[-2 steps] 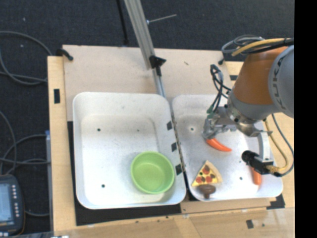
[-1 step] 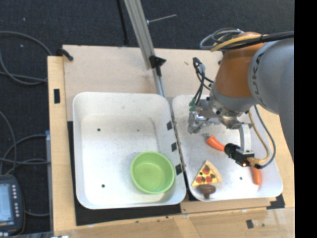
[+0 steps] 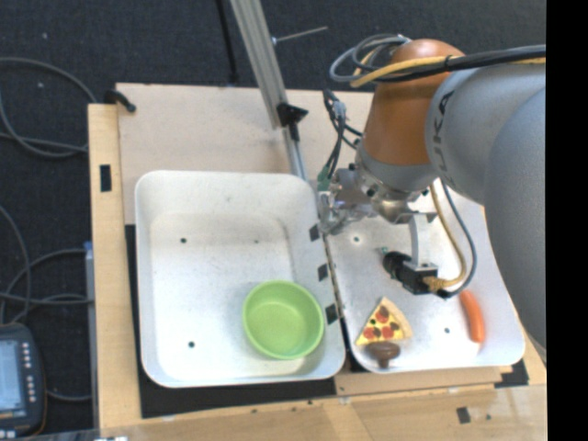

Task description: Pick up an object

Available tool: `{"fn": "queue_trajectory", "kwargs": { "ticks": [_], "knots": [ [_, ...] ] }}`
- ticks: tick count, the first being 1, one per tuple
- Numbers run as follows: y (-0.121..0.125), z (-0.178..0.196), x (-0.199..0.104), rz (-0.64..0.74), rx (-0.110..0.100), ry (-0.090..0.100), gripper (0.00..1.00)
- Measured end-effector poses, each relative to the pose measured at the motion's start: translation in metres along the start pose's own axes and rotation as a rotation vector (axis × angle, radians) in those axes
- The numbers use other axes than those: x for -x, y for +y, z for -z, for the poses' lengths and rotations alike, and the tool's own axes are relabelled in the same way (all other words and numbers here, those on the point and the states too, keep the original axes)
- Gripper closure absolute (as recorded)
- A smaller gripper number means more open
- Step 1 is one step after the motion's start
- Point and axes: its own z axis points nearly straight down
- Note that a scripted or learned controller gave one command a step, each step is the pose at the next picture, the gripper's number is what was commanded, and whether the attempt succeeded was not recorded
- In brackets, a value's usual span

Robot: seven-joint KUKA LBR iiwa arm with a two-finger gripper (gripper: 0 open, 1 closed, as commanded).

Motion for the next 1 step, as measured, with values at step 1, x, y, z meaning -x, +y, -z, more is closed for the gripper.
{"fn": "queue_trajectory", "kwargs": {
  "ticks": [1],
  "knots": [
    [0.0158,0.0105,-0.0570,0.001,0.000,0.000,1.00]
  ]
}}
